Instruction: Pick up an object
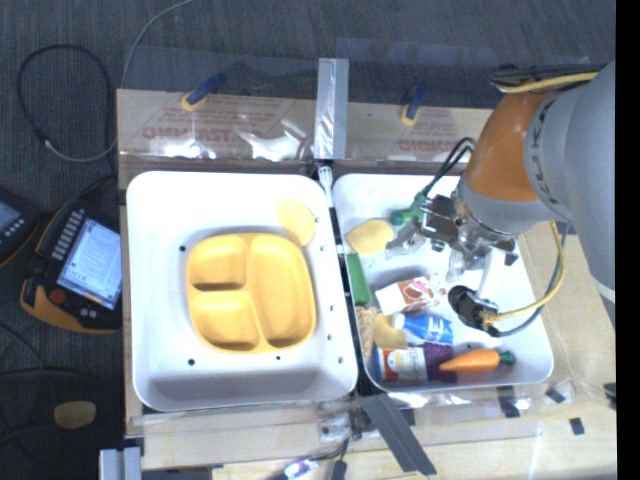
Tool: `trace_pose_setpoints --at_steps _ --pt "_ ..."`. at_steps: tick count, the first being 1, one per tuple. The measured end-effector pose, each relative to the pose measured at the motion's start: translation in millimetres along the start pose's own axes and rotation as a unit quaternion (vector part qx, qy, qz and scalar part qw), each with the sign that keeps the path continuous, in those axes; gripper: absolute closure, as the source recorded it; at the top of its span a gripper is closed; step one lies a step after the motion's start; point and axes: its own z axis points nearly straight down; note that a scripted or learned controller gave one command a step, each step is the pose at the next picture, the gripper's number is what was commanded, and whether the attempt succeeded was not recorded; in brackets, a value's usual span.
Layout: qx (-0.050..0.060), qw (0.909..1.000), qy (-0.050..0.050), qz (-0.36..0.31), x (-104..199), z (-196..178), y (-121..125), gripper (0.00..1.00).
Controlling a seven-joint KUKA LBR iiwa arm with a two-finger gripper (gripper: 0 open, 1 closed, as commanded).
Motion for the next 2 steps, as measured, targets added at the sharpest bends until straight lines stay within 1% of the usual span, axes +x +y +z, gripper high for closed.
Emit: trace_pose_setpoints --at_steps 1,2 --pt "-0.009 0.9996 0.003 -0.025 -47.2 91.1 -29.7 0.00" --pt "-0.008 0.9950 0.001 -0.099 -17.0 90.8 17.4 0.00"
